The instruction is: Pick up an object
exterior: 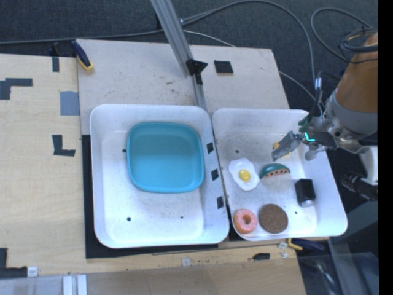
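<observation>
Here the gripper (297, 145) hangs over the upper right part of the right bin (258, 120) with its two fingers spread apart and nothing between them, just above and to the right of the watermelon slice (274, 171). Below it lie the fried egg (243, 174) beside the slice, a black block (305, 192) near the bin's right wall, and (along the near edge) a pink donut (245, 220) just beside a brown cookie (273, 218). The left bin (110, 220) holds a blue plate (166, 157).
</observation>
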### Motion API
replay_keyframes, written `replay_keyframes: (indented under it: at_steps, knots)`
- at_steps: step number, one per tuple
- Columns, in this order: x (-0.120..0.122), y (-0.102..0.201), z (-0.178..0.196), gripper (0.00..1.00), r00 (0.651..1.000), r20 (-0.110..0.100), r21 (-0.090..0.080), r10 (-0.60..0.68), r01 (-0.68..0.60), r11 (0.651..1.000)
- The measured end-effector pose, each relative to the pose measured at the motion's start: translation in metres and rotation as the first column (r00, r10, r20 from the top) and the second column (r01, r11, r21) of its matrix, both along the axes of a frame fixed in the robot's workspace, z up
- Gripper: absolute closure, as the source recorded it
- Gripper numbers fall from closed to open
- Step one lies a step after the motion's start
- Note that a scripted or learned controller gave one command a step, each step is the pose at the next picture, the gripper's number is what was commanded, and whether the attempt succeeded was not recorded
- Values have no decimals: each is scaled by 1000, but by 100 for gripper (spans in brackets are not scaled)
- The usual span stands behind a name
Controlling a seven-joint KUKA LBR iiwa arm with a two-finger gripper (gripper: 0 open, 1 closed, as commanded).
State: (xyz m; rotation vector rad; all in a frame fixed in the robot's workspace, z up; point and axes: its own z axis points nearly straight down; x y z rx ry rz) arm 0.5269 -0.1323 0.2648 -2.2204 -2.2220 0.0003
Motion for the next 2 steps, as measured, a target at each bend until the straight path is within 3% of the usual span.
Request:
replay_keyframes:
  at_steps: [1,2]
  knots:
    - [0,0,0,0,1000,0,0,0,0,1000]
    - [0,-5,-62,0,1000,-6,1,-1,1,1000]
